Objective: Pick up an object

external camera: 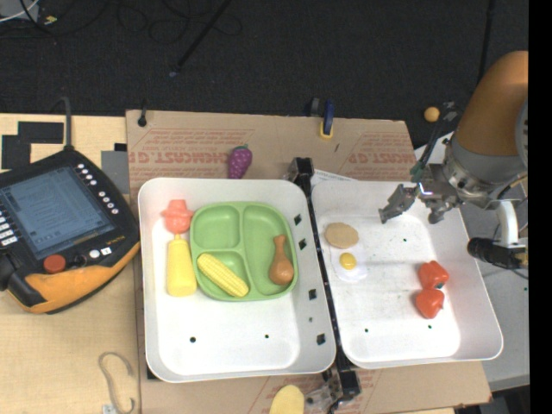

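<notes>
Gripper [414,203] is seen spread wide and holding nothing, poised over the right bin [483,339]; the cookie [341,235] lies to its lower left, nearest.

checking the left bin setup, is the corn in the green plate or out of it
In it. The corn lies in the green plate's lower left compartment, slanted, with the drumstick in the right one.

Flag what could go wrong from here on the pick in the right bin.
1. The pincer hangs over bare floor of the right bin, apart from every item; a straight descent would likely close on nothing.
2. The tan disc and fried egg lie flat and close together, so they are likely hard to grip.
3. The two red peppers nearly touch; grabbing one may knock the other.
</notes>
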`<action>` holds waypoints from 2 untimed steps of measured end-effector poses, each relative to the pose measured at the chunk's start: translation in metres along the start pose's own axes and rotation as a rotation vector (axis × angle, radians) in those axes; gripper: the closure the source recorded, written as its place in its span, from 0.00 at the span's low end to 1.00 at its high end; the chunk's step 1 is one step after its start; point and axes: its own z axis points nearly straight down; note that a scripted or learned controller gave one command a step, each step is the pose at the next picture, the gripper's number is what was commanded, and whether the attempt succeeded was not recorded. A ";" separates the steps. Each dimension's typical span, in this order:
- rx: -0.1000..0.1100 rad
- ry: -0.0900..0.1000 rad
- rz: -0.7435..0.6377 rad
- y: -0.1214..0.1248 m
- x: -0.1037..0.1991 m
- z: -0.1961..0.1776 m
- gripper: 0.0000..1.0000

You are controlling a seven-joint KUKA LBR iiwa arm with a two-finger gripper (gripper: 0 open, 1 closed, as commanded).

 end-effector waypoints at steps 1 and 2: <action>0.002 0.000 0.001 -0.009 0.001 0.061 0.00; -0.002 0.000 0.001 -0.009 -0.001 0.123 0.00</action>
